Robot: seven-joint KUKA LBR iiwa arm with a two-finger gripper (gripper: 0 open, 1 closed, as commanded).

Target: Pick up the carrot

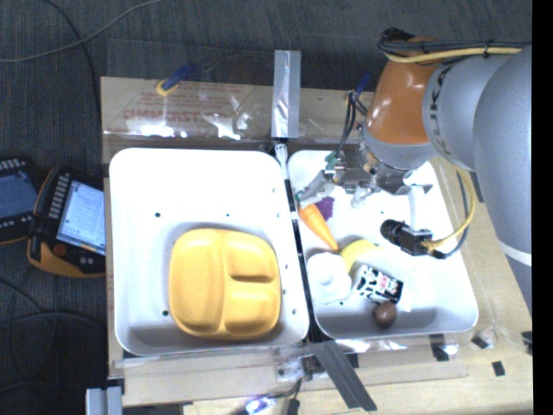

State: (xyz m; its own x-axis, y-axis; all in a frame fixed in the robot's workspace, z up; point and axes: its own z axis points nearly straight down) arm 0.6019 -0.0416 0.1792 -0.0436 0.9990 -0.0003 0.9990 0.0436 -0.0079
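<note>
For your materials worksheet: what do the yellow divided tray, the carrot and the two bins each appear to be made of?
Yellow tray: likely moulded plastic, smooth and semi-glossy, with soft highlights and rounded compartments.
Carrot: probably a plastic toy, uniform orange with a slight sheen.
Left bin and right bin: seemingly hard white plastic, glossy with rounded rims.

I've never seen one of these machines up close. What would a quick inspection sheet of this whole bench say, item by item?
Surface: two shallow white bins side by side, left bin and right bin, on a bench.
Job's things: orange tapered carrot lies in the right bin by the divider, free of the gripper.
Clutter: yellow sectioned plastic tray in the left bin; purple piece, white cup, yellow rounded item, black-and-white patterned item, small brown ball in the right.
Grippers: gripper above the right bin's far end; finger state unclear.
Cables: yellow-and-black cable along the arm.
Surroundings: handheld control pendant on dark carpet, left.
</note>
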